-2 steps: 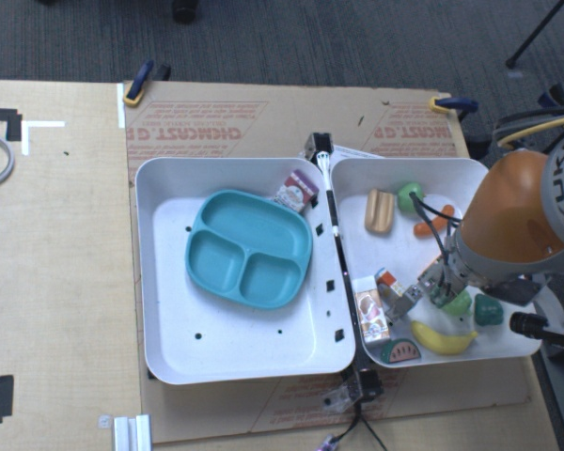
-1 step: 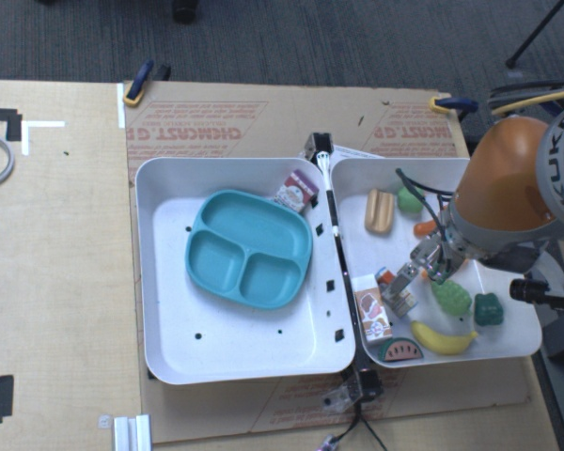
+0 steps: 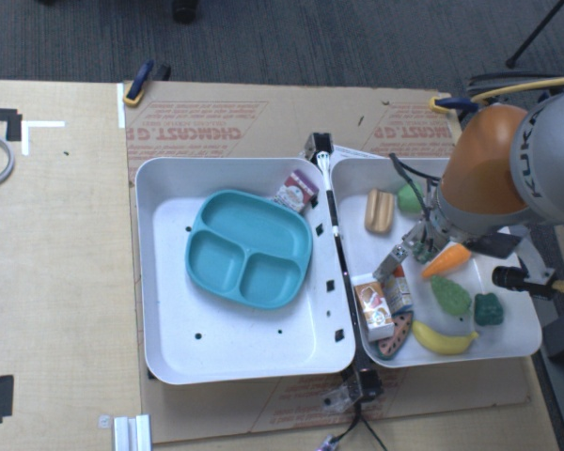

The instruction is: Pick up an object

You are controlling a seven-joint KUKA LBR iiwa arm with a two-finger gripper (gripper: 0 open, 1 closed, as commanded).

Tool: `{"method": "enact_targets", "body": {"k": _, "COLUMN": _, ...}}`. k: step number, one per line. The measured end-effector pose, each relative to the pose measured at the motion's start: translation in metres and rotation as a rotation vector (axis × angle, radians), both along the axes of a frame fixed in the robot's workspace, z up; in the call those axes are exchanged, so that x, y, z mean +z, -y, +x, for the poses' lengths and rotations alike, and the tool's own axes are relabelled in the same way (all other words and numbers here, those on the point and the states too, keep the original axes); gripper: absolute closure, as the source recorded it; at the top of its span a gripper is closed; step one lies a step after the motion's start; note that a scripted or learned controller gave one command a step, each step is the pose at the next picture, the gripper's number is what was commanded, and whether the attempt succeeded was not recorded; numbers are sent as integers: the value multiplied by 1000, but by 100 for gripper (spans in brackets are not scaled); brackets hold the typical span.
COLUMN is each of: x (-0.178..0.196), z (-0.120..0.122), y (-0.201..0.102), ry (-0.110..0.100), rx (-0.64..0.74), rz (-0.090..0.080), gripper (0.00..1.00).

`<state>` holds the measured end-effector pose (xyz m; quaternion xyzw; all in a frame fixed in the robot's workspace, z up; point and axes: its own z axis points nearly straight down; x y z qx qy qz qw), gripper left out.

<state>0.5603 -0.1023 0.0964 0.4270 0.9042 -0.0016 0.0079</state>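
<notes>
My gripper (image 3: 406, 252) hangs low in the middle of the right bin (image 3: 517, 346), under the grey and orange arm (image 3: 489, 172). It is right beside an orange carrot (image 3: 448, 259) and just above a small grey packet (image 3: 397, 291). A tan bread roll (image 3: 380, 211) and a green piece (image 3: 411, 198) lie behind it. Toward the front lie a leafy green item (image 3: 450, 298), a dark green piece (image 3: 488, 309), a yellow banana (image 3: 442, 339), a red-and-white box (image 3: 373, 308) and a watermelon slice (image 3: 392, 338). I see nothing clearly held.
The left bin (image 3: 169, 346) holds a teal divided plate (image 3: 249, 249) and a small wrapped packet (image 3: 296, 192) at its back right corner. A clamp (image 3: 319, 145) joins the bins at the back. A black lever (image 3: 526, 280) sticks out at the right.
</notes>
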Motion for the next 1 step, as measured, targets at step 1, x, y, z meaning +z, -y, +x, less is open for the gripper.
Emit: {"method": "enact_targets", "body": {"k": 1, "x": -3, "z": -49, "y": 4, "ry": -9, "rx": -137, "rz": 9, "gripper": 0}}
